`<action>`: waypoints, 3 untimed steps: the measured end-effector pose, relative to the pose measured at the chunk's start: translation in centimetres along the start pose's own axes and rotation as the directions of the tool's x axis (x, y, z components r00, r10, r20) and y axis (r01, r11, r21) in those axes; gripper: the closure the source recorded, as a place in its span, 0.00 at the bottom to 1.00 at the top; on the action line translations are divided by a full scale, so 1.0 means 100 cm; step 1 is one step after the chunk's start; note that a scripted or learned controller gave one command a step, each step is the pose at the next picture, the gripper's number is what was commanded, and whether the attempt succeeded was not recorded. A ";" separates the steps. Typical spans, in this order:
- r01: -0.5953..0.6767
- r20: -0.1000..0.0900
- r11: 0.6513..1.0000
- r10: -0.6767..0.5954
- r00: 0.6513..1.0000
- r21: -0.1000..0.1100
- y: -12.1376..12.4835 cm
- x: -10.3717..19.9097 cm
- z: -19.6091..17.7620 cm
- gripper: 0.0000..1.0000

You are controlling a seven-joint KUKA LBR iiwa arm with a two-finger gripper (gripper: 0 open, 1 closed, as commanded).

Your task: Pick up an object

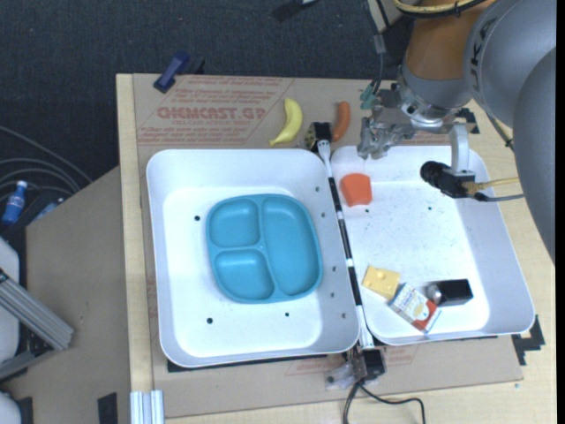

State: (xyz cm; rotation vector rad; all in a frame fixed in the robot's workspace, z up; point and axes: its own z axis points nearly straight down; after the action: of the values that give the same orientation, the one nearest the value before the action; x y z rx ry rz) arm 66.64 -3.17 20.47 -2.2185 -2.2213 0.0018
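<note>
One metal two-finger gripper (374, 145) hangs over the far left corner of the right white bin (494, 237); how wide it stands cannot be told. Just nearer lies a small orange block (357, 189), apart from it. Near the bin's front edge sit a yellow cheese wedge (381, 280), a red-and-white packet (413, 306) and a black block (453, 291). A blue divided plate (263, 247) fills the left white bin (177, 263). On the table (221, 113) beyond lie a yellow banana (288, 123) and an orange carrot (341, 120).

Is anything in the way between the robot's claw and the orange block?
Nothing visible is. The gripper hangs at the right bin's far edge, and the orange block lies just below it in this view, with bare bin floor between them.
</note>
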 end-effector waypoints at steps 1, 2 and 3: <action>0.000 0.000 1.000 0.000 1.000 -0.001 0.000 0.000 0.000 0.00; -0.002 0.000 1.000 0.002 1.000 0.001 -0.001 -0.065 0.056 0.00; 0.000 -0.001 1.000 0.000 1.000 -0.011 0.004 -0.059 0.113 0.00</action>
State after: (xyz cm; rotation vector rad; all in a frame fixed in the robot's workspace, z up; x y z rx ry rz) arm 67.03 -9.05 9.13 -2.2234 -2.2266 -0.0122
